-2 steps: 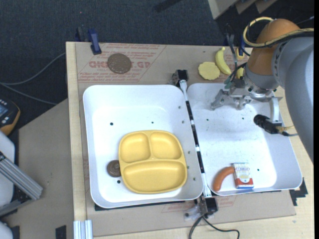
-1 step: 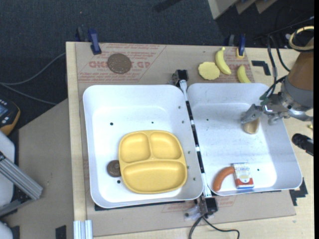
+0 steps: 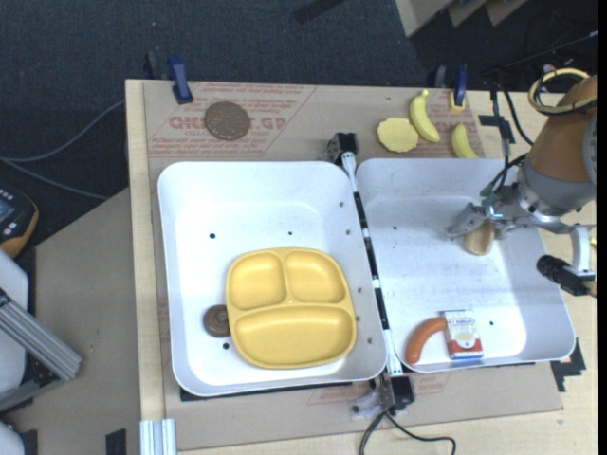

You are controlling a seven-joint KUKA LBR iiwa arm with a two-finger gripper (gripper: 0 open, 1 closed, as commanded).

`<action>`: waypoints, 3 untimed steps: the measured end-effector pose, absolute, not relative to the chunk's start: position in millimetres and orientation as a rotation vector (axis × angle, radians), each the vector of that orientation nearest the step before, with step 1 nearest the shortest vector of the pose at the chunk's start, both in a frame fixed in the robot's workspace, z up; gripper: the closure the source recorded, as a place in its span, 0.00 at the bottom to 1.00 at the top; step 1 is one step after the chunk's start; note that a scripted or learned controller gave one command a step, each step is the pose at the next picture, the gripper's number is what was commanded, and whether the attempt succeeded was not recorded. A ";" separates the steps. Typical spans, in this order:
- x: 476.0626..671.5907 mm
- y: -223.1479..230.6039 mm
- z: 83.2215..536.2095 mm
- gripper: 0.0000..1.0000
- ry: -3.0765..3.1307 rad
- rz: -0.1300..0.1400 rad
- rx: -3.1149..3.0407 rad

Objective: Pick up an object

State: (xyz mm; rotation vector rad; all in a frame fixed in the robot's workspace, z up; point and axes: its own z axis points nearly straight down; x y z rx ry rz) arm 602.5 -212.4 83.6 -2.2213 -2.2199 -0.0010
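Wooden desk [image 3: 142,254] carries two white bins. Right bin [image 3: 417,216]: gripper [image 3: 482,224] low over a tan object [image 3: 478,242], fingers spread, touching it but grasp unclear. Hot dog [image 3: 424,337] and small carton [image 3: 463,336] near front edge. Left bin [image 3: 190,254]: yellow tray [image 3: 287,306].

Slanted overhead view of both bins [image 3: 190,254]

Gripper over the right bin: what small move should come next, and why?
Probably a short straight descent. The gripper sits right above the small tan rounded object in the right white bin, which lies apart from the orange sausage and small carton.
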 end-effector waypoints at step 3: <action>645.7 -103.5 216.7 1.00 -2.235 -0.009 -2.219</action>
